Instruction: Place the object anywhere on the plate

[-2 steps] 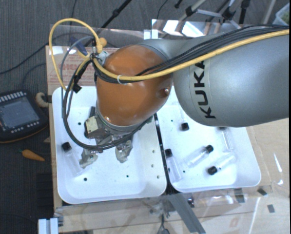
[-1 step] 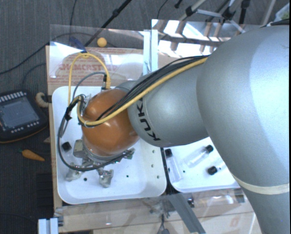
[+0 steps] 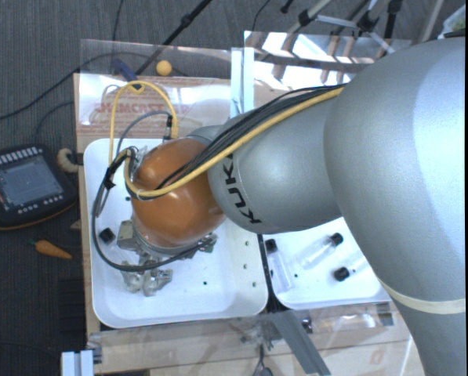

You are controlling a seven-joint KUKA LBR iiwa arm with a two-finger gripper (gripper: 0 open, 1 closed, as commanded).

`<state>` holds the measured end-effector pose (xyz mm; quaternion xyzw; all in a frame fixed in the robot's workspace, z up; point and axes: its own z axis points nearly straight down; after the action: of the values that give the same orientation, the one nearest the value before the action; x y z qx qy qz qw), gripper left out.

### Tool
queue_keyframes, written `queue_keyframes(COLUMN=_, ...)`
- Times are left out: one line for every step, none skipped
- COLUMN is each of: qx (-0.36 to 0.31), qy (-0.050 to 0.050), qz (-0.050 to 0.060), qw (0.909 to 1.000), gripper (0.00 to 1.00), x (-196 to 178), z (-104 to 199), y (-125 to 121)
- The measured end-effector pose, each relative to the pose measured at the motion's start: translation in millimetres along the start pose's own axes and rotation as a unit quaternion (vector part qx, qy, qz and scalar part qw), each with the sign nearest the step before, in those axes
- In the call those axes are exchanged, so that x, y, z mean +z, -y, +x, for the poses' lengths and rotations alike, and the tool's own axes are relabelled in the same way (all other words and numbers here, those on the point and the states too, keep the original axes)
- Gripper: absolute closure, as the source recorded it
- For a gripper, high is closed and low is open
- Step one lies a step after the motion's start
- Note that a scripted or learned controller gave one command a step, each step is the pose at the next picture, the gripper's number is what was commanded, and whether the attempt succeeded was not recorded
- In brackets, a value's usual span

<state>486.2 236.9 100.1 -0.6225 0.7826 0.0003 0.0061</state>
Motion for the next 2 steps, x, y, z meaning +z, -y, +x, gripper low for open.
queue_keyframes(qx=-0.297, qy=-0.001, qz=-0.005, qw=0.9548, gripper=1.0, x=-135.5, z=19.7, y=3.0)
queue_keyframes(qx=-0.265, qy=-0.001, qz=-0.001, qw=0.9641, gripper=1.0, x=9.0, z=0.8, y=-0.5)
